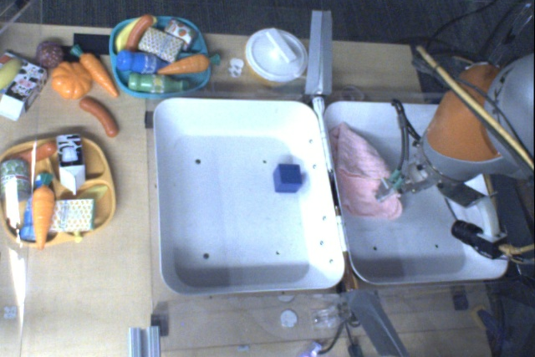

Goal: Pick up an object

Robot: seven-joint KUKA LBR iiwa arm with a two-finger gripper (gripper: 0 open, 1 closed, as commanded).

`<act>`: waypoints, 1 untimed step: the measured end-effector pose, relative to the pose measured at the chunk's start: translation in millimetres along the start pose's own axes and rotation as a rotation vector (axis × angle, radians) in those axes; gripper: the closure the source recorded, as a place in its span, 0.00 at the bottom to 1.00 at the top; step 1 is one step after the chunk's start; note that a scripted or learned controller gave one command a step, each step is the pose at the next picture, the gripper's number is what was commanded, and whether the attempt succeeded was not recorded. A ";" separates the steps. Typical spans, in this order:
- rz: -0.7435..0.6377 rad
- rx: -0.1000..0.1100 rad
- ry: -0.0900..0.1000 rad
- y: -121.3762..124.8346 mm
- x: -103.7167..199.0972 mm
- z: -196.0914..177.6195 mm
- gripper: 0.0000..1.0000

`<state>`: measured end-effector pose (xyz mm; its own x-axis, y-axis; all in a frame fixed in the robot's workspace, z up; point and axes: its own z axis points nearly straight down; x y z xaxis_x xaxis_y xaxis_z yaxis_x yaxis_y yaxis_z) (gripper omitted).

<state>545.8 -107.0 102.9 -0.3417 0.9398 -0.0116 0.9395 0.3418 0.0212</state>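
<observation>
Gripper (389, 186) fingers are down in the right bin (418, 255), at the edge of a soft pink cloth (361, 171). They touch the cloth, or come very close to it. I cannot tell if they are spread apart or pressed together, because they look small and blurry from up here. So I cannot say they have hold of anything.

Behind the gripper, toward the right, the arm (468, 130) comes in, grey with a fat orange part. The pink cloth lies bunched up just to the left of the gripper, along the wall between the two bins. Farther to the left, well apart, a little blue cube (288, 177) sits by itself in the left bin (209, 255).

Way past that bin are toy foods on the bench: a blue bowl of toys (159, 56), a yellow plate (104, 205) with more toys on it, an orange pumpkin (70, 79) and a white lid (277, 54).

I think the job is only partly done. The gripper has reached a thing to pick, the cloth. Nothing is lifted yet, since the cloth lies flat on the bin floor. What is left is to pinch it and raise it up.
</observation>
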 end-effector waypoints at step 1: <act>0.000 0.000 0.000 0.0 0.1 0.0 0.00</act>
<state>545.8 -106.9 102.9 -0.3417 0.9397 -0.0115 0.9395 0.3419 0.0213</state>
